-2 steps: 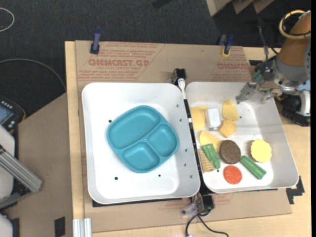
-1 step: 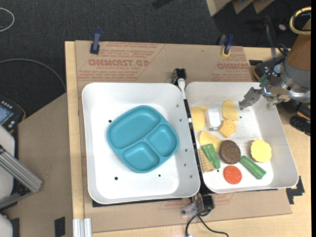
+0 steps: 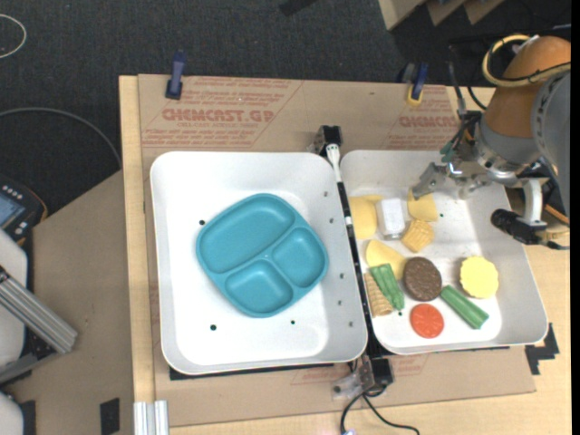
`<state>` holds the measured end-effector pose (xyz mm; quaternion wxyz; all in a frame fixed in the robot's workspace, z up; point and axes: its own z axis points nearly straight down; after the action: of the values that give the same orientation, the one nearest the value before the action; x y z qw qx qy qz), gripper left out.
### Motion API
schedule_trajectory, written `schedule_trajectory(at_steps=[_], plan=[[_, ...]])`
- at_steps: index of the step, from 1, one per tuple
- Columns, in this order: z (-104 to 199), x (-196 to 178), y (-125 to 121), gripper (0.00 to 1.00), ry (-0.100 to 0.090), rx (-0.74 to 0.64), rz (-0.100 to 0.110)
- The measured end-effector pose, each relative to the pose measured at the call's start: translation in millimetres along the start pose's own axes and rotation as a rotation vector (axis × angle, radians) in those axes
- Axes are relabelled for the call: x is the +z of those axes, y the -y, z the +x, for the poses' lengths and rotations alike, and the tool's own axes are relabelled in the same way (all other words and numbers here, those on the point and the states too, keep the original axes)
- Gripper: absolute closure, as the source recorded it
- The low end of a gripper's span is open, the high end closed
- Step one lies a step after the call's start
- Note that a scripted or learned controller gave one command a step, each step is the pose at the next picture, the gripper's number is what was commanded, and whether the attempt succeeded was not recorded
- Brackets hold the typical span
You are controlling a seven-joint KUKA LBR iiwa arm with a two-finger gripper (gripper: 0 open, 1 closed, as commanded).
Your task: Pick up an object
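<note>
Camera view. A cardboard-covered desk (image 3: 272, 107) carries two shallow white bins side by side. The left bin (image 3: 181, 333), in the centre of the frame, holds a blue three-compartment plate (image 3: 261, 254) lying slightly tilted toward the lower right. The right bin (image 3: 526, 315) holds a cluster of toy food items: a pale yellow wedge (image 3: 362, 216) at the bin's left edge, a small white block (image 3: 392, 216) just beside it, a yellow piece (image 3: 422, 208) above a corn-like piece (image 3: 418, 236), a brown round patty (image 3: 422, 279), a red tomato slice (image 3: 428, 321), a yellow round slice (image 3: 478, 276), a green vegetable (image 3: 466, 307) near the lower right, and a second green pod (image 3: 389, 286) lying on a tan wafer (image 3: 381, 299). The grey arm with its orange band (image 3: 535, 62) enters from the upper right of the frame. The gripper (image 3: 433, 184) hangs over the upper part of the right bin, just above the yellow piece; whether its fingers are spread or closed cannot be told. Two blue clamps (image 3: 175, 75) grip the desk's far edge.
</note>
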<state>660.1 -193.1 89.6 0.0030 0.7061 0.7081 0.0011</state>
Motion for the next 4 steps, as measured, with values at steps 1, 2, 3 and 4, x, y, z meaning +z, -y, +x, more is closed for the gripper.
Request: schedule_trajectory(at_steps=[1, 2, 3, 4], plan=[[11.8, -81.2, 63.5, 0.0, -0.004, 0.005, 0.006], [8.3, 7.6, -9.6, 0.0, -0.001, -0.001, -0.001], [7.6, -6.8, -7.8, 1.0, 0.001, 0.0, -0.001], [-33.7, 5.1, 33.0, 1.0, -0.003, 0.007, 0.01]])
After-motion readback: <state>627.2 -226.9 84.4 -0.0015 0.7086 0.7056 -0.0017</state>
